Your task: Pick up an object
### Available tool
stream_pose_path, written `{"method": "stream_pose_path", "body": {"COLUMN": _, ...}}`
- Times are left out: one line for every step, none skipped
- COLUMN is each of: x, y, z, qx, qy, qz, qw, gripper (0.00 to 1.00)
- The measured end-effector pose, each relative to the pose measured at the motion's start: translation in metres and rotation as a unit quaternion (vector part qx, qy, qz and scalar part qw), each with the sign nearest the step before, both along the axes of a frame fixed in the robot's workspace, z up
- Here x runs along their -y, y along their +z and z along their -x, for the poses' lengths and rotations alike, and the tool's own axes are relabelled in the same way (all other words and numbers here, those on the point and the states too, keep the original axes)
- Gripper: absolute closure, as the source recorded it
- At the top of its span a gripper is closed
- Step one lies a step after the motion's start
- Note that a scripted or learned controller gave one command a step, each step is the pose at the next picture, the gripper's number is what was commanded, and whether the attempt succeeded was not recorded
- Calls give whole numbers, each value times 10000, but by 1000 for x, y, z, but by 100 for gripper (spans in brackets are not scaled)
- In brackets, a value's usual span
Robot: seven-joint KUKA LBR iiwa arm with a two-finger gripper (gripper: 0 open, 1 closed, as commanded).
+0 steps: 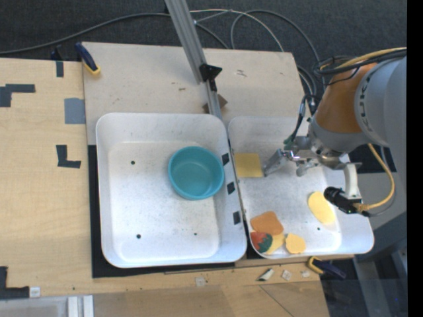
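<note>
My gripper [286, 168] hangs over the middle of the right bin [301, 132], open, with nothing between its fingers. One finger [271, 166] points at a flat yellow square [249, 165] lying just to its left by the bin's left wall. A yellow oval piece [322, 208] lies to the gripper's lower right. At the bin's front sit an orange piece [267, 222], a red and green piece [262, 242] and a small yellow round piece [295, 244]. A blue bowl [195, 172] stands in the left bin [125, 197].
The grey arm with its orange band [338, 107] comes in from the right, with cables looping around it. A slanted metal pole [190, 38] rises behind the bins. The divider between the bins [232, 177] carries black clips.
</note>
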State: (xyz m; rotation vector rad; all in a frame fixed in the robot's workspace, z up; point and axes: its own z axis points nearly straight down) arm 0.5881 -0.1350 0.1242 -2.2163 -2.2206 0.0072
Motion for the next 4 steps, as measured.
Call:
{"method": "stream_pose_path", "body": {"x": -1, "y": 13, "z": -1, "qx": 16, "qy": 7, "qz": -5, "qw": 10000, "gripper": 100}}
{"method": "stream_pose_path", "body": {"x": -2, "y": 55, "z": -2, "qx": 45, "qy": -1, "qz": 1, "qw": 10000, "gripper": 100}}
{"method": "stream_pose_path", "body": {"x": -2, "y": 107, "z": -4, "qx": 54, "qy": -2, "qz": 4, "qw": 10000, "gripper": 100}}
{"method": "stream_pose_path", "body": {"x": -53, "y": 108, "z": 14, "qx": 26, "qy": 17, "qz": -8, "qw": 10000, "gripper": 100}}
